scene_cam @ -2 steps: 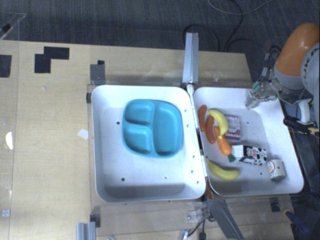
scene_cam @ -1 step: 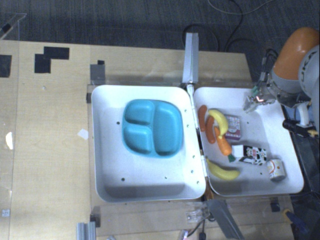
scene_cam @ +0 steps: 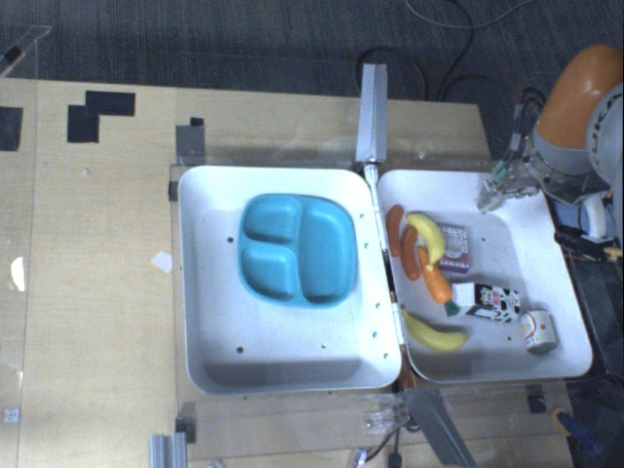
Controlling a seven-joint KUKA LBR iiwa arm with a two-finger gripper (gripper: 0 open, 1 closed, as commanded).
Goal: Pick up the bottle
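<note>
Nearest me, along the right bin's (scene_cam: 581, 359) front edge, I see a banana (scene_cam: 436, 332) and a small can (scene_cam: 538, 330) in the front right corner. The bottle (scene_cam: 496, 300), dark with a white label, lies on its side between them, just behind. A carrot (scene_cam: 436, 285), sausages (scene_cam: 401, 242), a second banana (scene_cam: 427, 236) and a packet (scene_cam: 455, 247) crowd the bin's left side. My claw (scene_cam: 497, 191) hangs over the back right corner, well apart from the bottle; I cannot tell how wide it stands. A blue tray (scene_cam: 297, 248) sits in the left bin (scene_cam: 210, 291).
</note>
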